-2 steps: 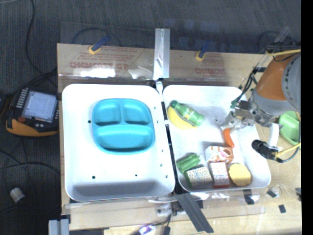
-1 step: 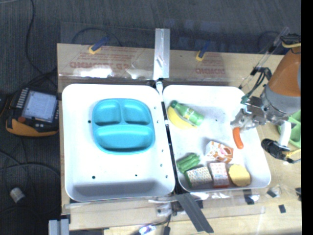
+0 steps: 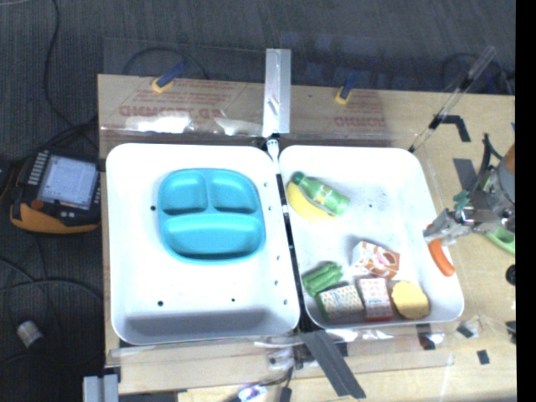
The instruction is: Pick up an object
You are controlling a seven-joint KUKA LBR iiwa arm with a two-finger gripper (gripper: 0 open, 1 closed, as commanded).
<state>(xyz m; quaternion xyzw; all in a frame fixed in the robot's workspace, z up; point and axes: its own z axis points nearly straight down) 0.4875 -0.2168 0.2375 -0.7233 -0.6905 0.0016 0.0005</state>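
**Arm parked at the right edge, nothing picked yet**

Looking down at my bench feed, the arm is barely in the shot, poking in from the right and sitting over the right rim of the right bin. The gripper hangs just outside that rim, above the bench. It's small and cluttered at this angle, so I honestly can't tell how wide the claw is or whether anything is in it.

An orange carrot-looking thing lies right on the rim below the gripper, and there's something green just beside the arm.

Inside the right bin, the stuff to grab: a green bottle lying across a yellow banana near the top left, a white carton with orange patches in the middle, and along the bottom a green pepper-ish piece, two small boxes and a yellow block.

The left bin has a blue divided plate.

Writing: there's red print on the cardboard sheet behind the bins, upside down and too blurry to read. Box labels are too small too.
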